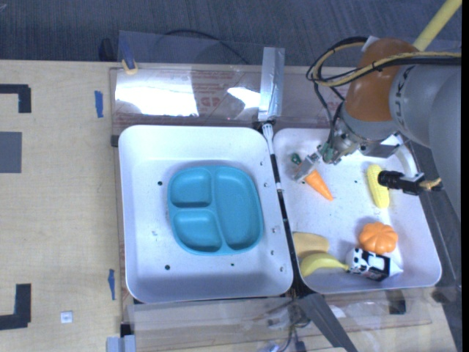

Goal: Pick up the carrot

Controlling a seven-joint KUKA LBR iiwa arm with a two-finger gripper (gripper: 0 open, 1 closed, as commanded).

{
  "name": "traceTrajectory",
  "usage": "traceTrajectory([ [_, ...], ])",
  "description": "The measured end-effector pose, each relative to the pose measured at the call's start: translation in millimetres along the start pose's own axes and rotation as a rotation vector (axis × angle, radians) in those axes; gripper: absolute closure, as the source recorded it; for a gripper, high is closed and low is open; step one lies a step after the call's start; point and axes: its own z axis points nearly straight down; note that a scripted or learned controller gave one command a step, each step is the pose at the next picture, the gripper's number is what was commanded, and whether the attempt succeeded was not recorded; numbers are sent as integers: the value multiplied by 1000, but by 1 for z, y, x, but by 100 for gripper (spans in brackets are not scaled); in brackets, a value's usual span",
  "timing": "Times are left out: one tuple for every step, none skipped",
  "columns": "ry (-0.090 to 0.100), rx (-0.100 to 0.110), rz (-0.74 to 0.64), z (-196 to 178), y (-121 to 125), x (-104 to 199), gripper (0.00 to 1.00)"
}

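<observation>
You see the carrot [319, 185] lying flat on the floor of the right bin [410, 270], near its upper left corner, so by my reading it is not yet picked up. The gripper [311, 164] sits at the carrot's upper end, touching or just beside it. Nothing shows between its fingers, and you cannot tell whether they are spread or closed. Grasp and lift remain.

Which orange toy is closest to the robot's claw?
The carrot, pointy and just under the gripper. The round orange pumpkin sits farther off.
</observation>
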Motion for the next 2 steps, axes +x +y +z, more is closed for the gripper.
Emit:
traceTrajectory([
  [-7,-8,-2,-11,3,-1,100],
  [-4,-8,-62,-102,-12,84,100],
])
